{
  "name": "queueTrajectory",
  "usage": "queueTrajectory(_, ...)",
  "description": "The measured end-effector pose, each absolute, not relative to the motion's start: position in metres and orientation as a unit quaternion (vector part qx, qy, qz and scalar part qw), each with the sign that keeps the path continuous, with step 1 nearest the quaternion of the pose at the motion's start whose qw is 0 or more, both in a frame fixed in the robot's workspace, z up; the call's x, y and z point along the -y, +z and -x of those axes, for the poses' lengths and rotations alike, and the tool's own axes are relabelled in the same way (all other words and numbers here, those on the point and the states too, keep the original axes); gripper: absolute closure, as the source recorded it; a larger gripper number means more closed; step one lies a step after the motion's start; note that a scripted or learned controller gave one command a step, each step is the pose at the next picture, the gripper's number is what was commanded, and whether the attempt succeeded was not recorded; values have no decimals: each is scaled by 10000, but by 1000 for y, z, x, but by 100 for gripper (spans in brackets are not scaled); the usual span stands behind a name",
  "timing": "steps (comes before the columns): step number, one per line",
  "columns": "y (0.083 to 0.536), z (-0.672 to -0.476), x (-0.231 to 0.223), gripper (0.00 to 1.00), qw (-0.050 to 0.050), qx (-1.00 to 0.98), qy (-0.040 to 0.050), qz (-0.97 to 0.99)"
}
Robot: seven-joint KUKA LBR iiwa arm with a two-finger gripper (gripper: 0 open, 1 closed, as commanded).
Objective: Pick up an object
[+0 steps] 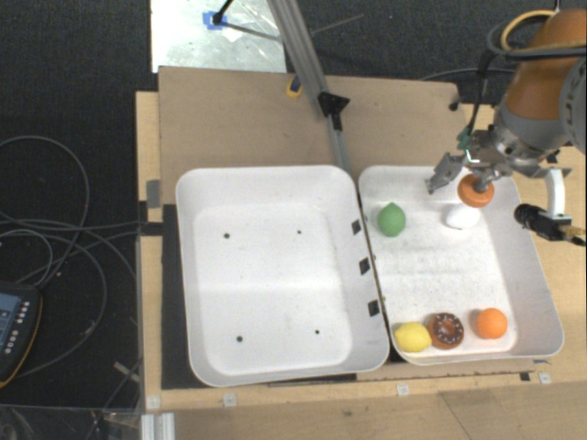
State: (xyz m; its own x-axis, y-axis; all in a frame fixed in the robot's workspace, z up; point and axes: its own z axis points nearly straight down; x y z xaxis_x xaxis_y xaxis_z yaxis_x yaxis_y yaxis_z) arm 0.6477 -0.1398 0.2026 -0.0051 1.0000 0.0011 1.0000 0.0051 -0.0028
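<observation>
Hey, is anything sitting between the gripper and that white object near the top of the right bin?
Yes. A small orange piece sits right at the gripper, directly above the white object and touching it in this view. Whether the gripper actually holds the orange piece is unclear. The green fruit lies off to the side.

I see even, bright overhead light. Both white bins [275, 273] glare nearly featureless, and shadows stay soft and short. A pale floor patch [215, 21] at top is washed out. Focus is slightly soft throughout.
</observation>
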Motion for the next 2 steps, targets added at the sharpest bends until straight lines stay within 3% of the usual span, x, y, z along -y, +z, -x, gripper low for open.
queueTrajectory(1, 205, -649, 140, 0, -4, 7095, -1, 7047)
queueTrajectory(2, 142, -649, 137, 0, 17, 7093, 13, 7049)
